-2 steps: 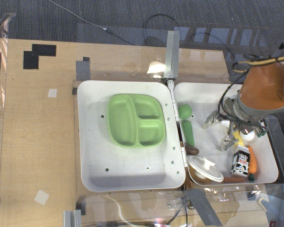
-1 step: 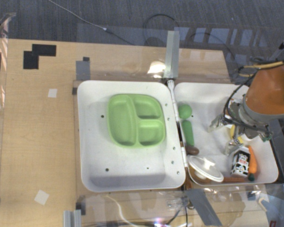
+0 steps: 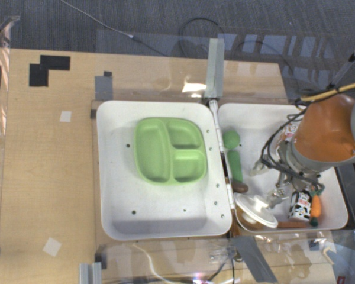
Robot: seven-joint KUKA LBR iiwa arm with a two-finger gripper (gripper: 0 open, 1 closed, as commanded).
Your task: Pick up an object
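**Arm low over the right bin, among small objects**

Camera view: two white bins sit side by side on the wooden surface. The left bin fills the middle of the frame and holds a green divided tray, lying flat, a little above the bin's centre. The right bin lies at the right of the frame. Along its left wall lies a green, elongated object, running top to bottom, with a small brown item just below its lower end. A white bowl lies tilted near the bin's lower left corner. At the lower right of this bin sit a black-and-white patterned object and an orange carrot-like piece, just beside each other. The arm, with its orange band, enters from the right and hangs over the right bin. The gripper is low, just above the patterned object and right of the bowl; whether it is clenched or released cannot be told.
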